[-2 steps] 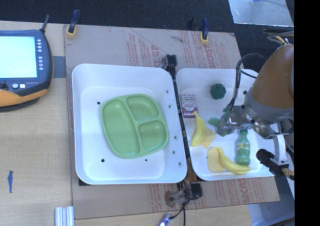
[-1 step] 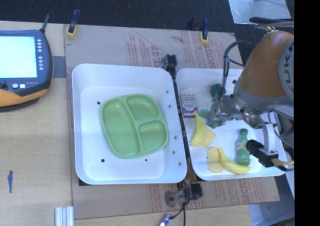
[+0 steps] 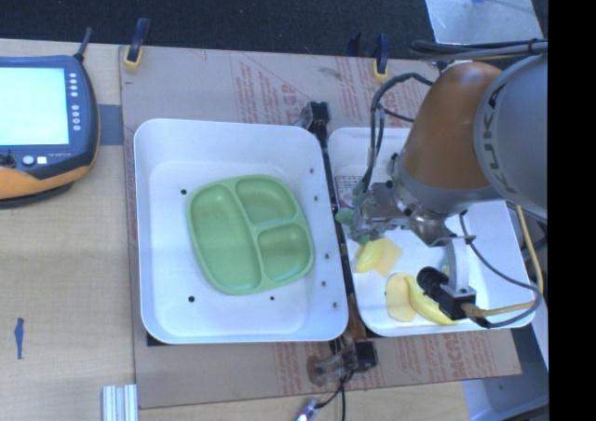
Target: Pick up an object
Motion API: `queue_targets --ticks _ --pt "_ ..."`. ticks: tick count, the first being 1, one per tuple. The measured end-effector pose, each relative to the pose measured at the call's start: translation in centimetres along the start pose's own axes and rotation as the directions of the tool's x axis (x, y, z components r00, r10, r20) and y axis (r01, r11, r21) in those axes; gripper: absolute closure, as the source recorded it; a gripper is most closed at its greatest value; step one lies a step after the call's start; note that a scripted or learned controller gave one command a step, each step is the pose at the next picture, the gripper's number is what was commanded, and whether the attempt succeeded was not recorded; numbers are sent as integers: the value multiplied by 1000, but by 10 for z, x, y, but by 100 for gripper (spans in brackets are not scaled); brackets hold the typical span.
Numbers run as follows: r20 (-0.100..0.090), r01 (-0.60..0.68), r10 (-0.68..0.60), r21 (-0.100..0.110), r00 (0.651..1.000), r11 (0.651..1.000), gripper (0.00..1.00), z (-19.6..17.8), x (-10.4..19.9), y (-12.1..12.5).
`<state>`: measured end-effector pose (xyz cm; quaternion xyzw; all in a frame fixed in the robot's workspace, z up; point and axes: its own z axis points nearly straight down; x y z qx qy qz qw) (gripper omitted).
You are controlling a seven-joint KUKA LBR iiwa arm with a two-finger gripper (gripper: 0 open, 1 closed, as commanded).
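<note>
Two white bins sit side by side on the tabletop [image 3: 56, 270]. The brown sheet under them is pinned by clamps [image 3: 136, 45] at the far edge, presumably so nothing slides during tries. The left bin [image 3: 142, 224] holds a green divided plate [image 3: 250, 235], lying flat and slightly turned, well apart from the arm. The arm [image 3: 456, 140] reaches in from the right edge and hangs over the right bin [image 3: 503, 224]. The tool [image 3: 370, 214] sits low by that bin's left wall, under the wrist. We cannot tell how far open it is, and we see nothing held in it. The likely targets lie toward the near edge: a pale yellow piece [image 3: 377, 254] just beside the tool, and a curved yellow piece [image 3: 402, 298] nearer the bin's near wall. We judge the pick not yet made. The wall close by leaves little room for the approach. A control pad [image 3: 42, 126] rests at the left edge.
</note>
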<state>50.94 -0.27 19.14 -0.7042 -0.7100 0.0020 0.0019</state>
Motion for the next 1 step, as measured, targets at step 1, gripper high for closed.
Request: queue_targets --ticks 1 --pt "-1 -3 3 -4 1000 1000 100 -49 17 3"
